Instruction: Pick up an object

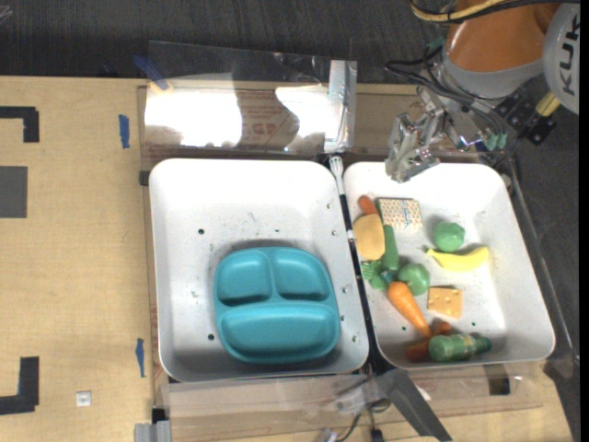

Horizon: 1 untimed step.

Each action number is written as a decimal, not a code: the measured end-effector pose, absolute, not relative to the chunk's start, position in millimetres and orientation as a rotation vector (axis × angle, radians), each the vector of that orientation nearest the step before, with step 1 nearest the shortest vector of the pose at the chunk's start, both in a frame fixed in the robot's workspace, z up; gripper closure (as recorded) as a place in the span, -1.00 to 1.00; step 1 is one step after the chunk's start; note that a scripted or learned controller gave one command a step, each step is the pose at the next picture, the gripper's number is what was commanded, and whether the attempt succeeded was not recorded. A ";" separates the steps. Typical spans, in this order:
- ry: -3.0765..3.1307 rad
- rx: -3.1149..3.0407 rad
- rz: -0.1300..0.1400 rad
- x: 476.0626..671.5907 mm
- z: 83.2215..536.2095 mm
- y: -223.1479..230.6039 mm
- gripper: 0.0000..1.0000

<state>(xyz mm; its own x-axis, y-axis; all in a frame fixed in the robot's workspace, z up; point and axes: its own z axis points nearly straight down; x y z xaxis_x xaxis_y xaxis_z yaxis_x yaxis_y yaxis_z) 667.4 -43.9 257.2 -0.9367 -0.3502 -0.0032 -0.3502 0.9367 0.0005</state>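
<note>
A teal divided tray [274, 304] lies in the left white bin [184, 201], near its front edge.

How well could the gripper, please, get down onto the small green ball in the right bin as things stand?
Probably well. The gripper hangs over the far edge of the right white bin, and the small green ball lies uncovered, with only the yellow toy banana close beside it.

One camera sits high above the bench [74, 247] — it looks down at a slant on both white bins [175, 191].
</note>
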 end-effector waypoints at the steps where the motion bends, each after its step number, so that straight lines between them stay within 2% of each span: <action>1: 3.070 -0.593 -0.005 668.1 301.6 -62.9 1.00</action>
